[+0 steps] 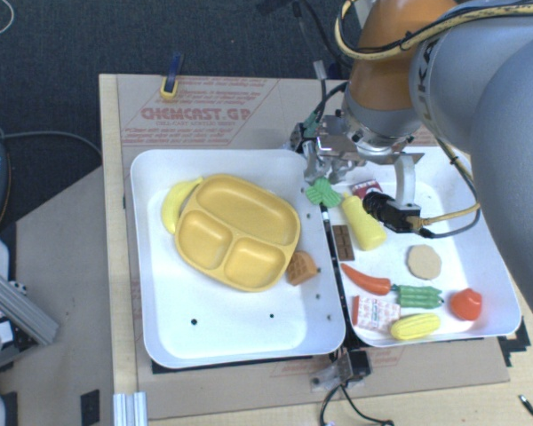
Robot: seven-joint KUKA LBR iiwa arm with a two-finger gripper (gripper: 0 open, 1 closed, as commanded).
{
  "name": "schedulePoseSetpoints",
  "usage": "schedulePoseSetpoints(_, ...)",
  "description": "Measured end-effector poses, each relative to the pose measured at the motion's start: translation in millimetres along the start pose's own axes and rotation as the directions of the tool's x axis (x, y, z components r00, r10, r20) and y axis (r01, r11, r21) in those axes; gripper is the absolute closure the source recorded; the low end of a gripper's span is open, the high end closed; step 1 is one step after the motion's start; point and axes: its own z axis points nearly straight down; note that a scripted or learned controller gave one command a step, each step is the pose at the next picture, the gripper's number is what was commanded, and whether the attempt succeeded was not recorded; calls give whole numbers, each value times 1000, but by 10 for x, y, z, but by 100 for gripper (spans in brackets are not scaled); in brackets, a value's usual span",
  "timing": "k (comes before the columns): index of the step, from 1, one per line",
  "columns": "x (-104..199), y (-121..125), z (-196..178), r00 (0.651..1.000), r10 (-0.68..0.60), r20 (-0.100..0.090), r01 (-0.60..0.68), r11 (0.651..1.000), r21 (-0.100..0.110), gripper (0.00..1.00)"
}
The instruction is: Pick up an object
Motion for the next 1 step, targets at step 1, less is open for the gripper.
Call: schedulePoseSetpoints(1,91,-78,-88,1000,-1,-1,1,1000,-1,100)
